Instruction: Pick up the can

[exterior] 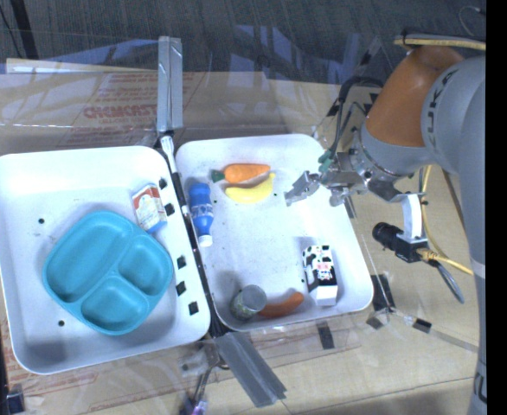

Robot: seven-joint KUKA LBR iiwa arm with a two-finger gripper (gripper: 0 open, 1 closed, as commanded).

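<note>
The small silver metal can [248,302] lies at the right bin's [275,143] near edge, touching the orange sausage-shaped toy [283,304], well apart from the two-finger gripper [304,188], which hangs open and empty; a descent risks nudging or grabbing that toy instead.

Blue divided tray [106,271], yellow banana [249,192], orange carrot [247,172], cow-patterned carton [320,272] (black on white)

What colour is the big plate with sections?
Light blue divided plate, seen in the camera view.
</note>
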